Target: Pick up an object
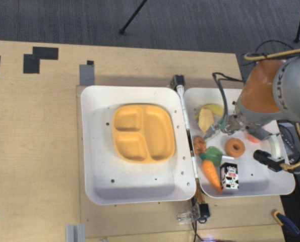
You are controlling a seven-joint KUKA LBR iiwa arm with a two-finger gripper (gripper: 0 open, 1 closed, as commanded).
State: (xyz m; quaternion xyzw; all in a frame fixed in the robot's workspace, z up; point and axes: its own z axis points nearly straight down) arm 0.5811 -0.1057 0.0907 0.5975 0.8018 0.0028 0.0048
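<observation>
A shallow white plastic bin sits on the left of the pale wooden bench, and a yellow three-compartment plastic tray lies flat in its middle. Black square markers are stuck to the bench's far left. Beyond the bench, a thin black stand leg crosses the grey carpet.
</observation>
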